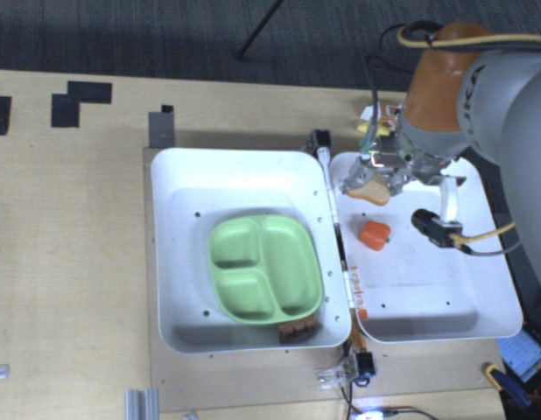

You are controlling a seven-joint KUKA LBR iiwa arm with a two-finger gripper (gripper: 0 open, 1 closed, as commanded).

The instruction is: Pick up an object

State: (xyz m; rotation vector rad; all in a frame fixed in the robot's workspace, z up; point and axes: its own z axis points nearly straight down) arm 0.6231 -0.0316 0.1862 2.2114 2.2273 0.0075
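Observation:
My gripper is over the back left corner of the right bin. A tan, bread-like piece sits between its two grey fingers, and the fingers close on it from either side. A small orange-red object lies on the bin floor just in front of the gripper, apart from it. The grey arm with its orange band comes in from the upper right.
The left bin holds a green divided plate with a small brown object at its front edge. A ridge between the bins runs just left of the gripper. A black cable fitting hangs right of the orange-red object.

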